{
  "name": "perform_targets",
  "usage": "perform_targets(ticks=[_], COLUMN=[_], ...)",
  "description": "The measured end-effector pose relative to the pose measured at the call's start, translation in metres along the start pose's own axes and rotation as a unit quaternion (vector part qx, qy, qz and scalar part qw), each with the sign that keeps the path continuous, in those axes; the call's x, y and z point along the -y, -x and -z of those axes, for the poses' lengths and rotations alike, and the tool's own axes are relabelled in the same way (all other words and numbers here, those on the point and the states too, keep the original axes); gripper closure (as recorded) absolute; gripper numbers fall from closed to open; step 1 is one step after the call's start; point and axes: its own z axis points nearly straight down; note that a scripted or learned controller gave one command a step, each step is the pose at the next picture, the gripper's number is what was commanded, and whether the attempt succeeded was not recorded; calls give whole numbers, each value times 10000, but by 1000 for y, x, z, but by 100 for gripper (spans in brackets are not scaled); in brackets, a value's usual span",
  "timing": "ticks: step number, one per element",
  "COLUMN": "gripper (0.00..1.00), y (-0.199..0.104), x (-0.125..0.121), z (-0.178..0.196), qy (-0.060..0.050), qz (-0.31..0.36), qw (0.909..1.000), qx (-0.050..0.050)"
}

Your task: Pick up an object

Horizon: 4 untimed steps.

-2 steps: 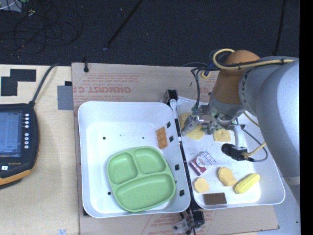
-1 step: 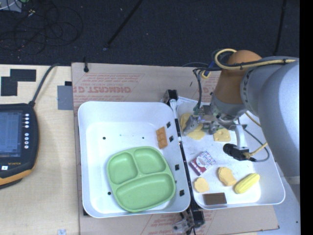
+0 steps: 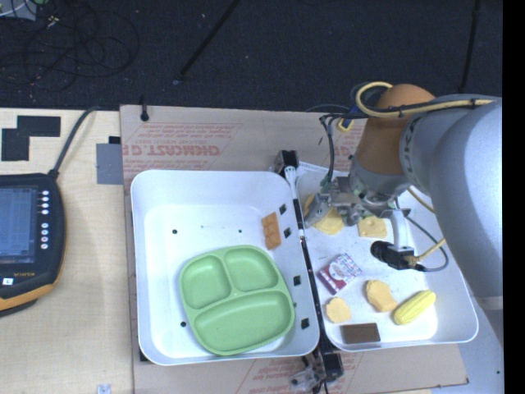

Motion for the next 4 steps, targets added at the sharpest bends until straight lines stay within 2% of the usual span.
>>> perform_targets(ticks=[4], gripper=[0], y=[8], x=[0], z=[0], qy=[5], qz=[-8], qw=[10000], qx=[4])
